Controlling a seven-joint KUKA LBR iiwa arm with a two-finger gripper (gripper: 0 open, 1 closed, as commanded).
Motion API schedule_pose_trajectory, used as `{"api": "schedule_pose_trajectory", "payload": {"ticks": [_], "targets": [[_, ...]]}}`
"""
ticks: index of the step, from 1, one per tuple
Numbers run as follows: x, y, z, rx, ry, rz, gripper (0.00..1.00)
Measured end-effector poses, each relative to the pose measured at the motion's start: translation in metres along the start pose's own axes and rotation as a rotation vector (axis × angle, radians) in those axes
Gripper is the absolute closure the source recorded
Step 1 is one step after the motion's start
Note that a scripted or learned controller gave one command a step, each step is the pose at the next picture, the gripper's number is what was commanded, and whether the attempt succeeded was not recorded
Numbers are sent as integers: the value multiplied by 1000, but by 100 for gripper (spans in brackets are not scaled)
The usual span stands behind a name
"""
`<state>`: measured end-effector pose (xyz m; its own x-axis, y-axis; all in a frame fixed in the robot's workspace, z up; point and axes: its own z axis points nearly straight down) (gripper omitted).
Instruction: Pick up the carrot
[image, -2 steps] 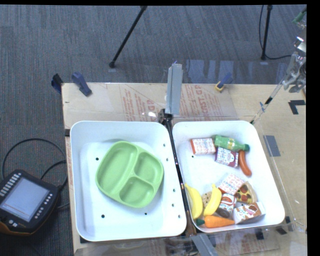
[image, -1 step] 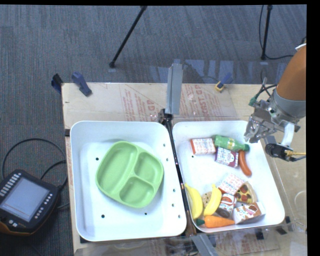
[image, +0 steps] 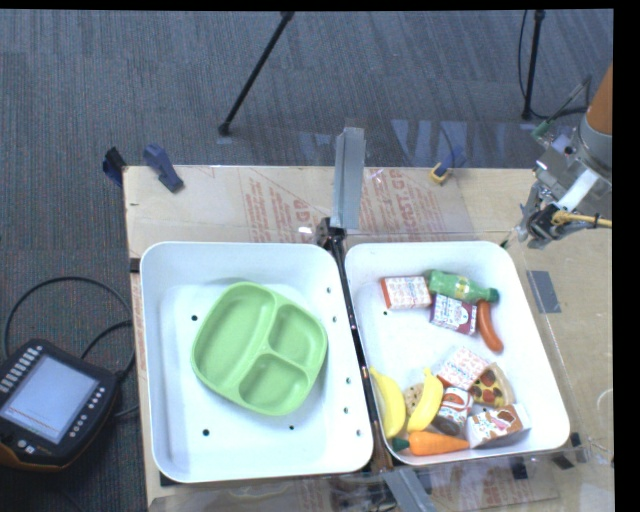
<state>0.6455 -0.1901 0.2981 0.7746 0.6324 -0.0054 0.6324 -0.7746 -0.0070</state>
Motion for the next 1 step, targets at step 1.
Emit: {"api": "schedule_pose_trajectory", "payload": {"ticks": [1], "targets": [[-29,1,-119,-1,0,-14,100]]}}
